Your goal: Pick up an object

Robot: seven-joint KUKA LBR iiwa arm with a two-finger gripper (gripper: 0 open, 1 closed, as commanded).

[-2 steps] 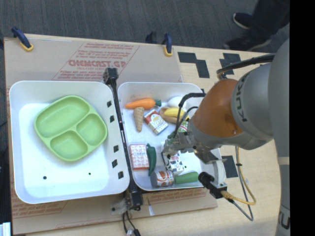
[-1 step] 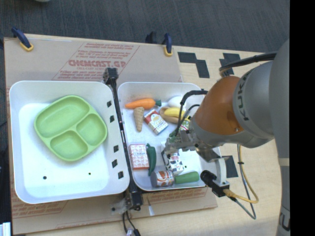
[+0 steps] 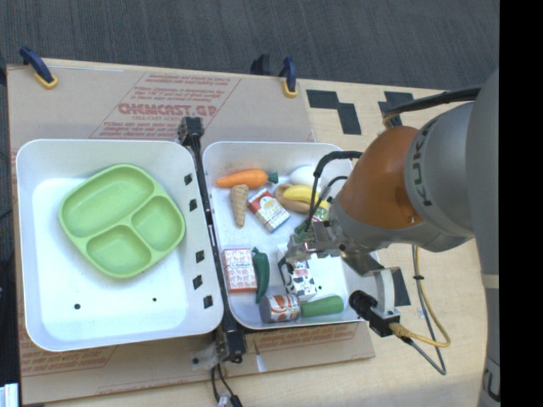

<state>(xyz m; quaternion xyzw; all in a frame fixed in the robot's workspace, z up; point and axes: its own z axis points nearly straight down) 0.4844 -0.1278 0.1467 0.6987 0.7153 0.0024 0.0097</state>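
Note:
My gripper point(image 3: 297, 265) hangs low over the right bin point(image 3: 222, 164), near its front middle, reaching down from the grey and orange arm. Its fingers straddle a small black-and-white carton point(image 3: 301, 280) right beneath them; whether they pinch it is unclear. Around it lie a red-and-white box point(image 3: 239, 270), a dark green pepper point(image 3: 260, 271), a can point(image 3: 281, 308) and a green cucumber point(image 3: 324, 306). Farther back sit a carrot point(image 3: 243, 178), a tan cone point(image 3: 240, 203), a red carton point(image 3: 269, 210), a banana point(image 3: 297, 197) and a white egg point(image 3: 303, 175).
The left bin point(image 3: 34, 253) holds a green divided plate point(image 3: 123, 219). A black divider point(image 3: 204, 227) runs between the bins. Cardboard with red print point(image 3: 170, 104) lies behind them, held by blue clamps point(image 3: 288, 75). The arm's body covers the right bin's right side.

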